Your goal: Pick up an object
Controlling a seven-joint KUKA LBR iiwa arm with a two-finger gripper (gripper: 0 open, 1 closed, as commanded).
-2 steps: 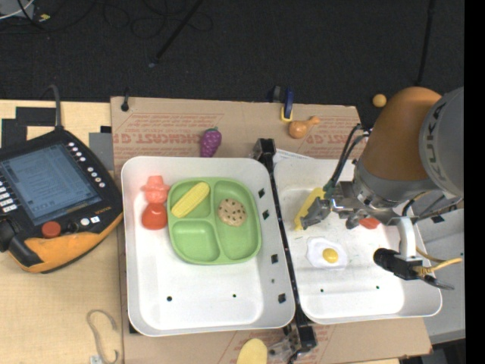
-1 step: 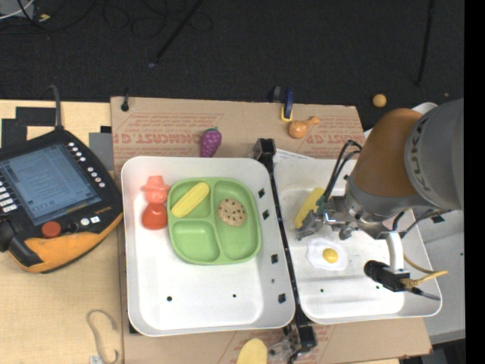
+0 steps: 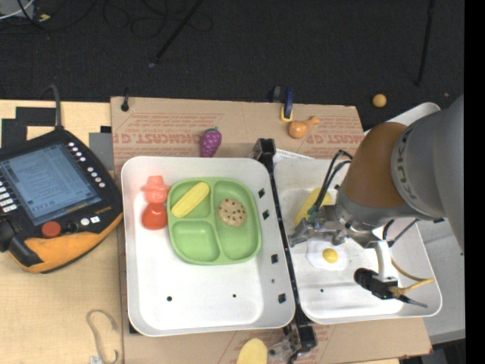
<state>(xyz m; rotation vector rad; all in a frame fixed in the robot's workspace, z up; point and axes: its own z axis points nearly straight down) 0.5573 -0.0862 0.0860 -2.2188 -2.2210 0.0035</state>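
arm: grey KUKA arm with orange band (image 3: 379, 174) is seen at frame right, over the right white bin (image 3: 424, 275)
gripper: metal two-finger gripper (image 3: 317, 230) is lowered just above a fried-egg toy (image 3: 327, 257); finger state cannot be told
nearby: yellow toy piece (image 3: 313, 201) is partly hidden behind the gripper
left bin: green divided plate (image 3: 214, 221) is loaded with corn cob (image 3: 189, 199) and cookie (image 3: 232, 212)

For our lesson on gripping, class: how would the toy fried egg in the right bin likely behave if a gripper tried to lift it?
The fried egg lies flat on the right bin floor, so fingers would probably struggle to get under its thin edge. It looks like smooth plastic, likely light and somewhat slippery. Being flat, it should slide rather than roll when pushed.
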